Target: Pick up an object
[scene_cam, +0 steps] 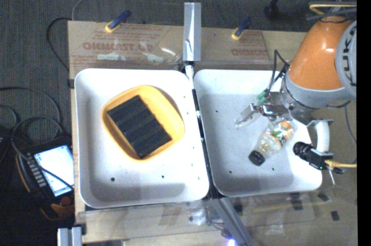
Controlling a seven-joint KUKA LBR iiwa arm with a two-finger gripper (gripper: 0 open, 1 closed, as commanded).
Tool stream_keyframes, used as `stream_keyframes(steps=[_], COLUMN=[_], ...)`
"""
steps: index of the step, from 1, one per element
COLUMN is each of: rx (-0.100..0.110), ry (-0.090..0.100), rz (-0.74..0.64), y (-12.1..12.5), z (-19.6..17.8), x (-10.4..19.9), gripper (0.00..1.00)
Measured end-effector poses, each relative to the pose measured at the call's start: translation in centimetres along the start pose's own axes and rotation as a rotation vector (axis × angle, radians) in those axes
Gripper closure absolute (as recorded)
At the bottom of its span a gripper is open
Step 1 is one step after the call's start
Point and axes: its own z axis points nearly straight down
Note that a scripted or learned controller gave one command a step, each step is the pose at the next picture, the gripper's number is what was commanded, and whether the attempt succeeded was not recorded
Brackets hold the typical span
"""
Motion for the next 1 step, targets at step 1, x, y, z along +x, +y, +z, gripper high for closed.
stream_keyframes(steps=[1], rx=[0.000], ry=[-0.001], rz=[-0.049], y=[-3.98], z=[-0.67], x=[1.87], gripper=[0.00])
